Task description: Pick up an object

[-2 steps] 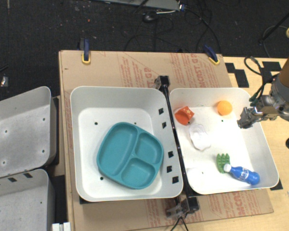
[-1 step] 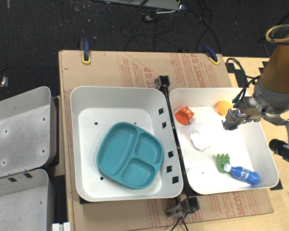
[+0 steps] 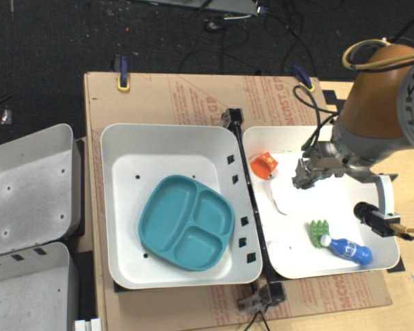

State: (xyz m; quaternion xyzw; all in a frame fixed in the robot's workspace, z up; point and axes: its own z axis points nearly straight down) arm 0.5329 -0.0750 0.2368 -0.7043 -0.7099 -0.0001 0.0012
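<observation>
My bench (image 3: 159,95) spreads out below me, a brown board carrying two white bins side by side. The left bin (image 3: 124,143) sits well off to the left of my jaws and holds a teal divided plate (image 3: 186,222), lying flat and a little skewed. The right bin (image 3: 290,264) is the one I hang over; my gripper (image 3: 308,174) hovers above its upper middle, pointing down and to the left. I cannot tell whether my jaws are open or closed, and I see nothing between them. Below my jaws and a little right lies a blue bottle (image 3: 348,251) on its side. Just left of it, touching its white cap, is a small green toy (image 3: 319,230). Left of my jaws, near the bin's left wall, sits a small orange object (image 3: 265,165).
</observation>
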